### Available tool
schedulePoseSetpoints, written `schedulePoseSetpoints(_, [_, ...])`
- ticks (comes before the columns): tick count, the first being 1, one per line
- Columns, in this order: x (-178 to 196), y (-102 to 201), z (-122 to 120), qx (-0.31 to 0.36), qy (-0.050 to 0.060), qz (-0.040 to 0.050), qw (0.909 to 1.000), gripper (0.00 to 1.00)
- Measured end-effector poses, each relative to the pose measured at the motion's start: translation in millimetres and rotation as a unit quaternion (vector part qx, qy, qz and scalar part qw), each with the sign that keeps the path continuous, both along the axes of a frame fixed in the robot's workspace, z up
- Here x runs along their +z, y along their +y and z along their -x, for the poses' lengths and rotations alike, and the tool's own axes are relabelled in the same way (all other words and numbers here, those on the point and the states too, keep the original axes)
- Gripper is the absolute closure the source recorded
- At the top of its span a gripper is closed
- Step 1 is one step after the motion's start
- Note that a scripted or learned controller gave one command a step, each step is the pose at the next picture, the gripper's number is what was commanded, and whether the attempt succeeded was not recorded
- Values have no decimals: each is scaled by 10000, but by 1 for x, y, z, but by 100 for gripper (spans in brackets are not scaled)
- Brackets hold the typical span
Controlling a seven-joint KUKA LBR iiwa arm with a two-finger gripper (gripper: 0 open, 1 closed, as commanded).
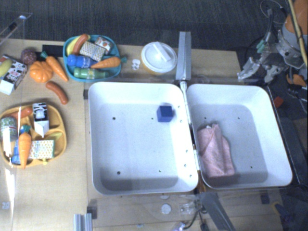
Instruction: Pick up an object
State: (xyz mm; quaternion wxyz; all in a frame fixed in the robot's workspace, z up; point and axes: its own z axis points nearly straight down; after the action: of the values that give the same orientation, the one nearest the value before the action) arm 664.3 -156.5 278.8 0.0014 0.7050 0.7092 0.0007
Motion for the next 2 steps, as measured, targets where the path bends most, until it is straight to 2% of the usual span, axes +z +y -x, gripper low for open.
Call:
schedulePoseSetpoints(1, [-79,41,56,48,9,-5,10000,0])
schedulePoseSetpoints(2, [-184,45,90,605,-11,-3,9982,0])
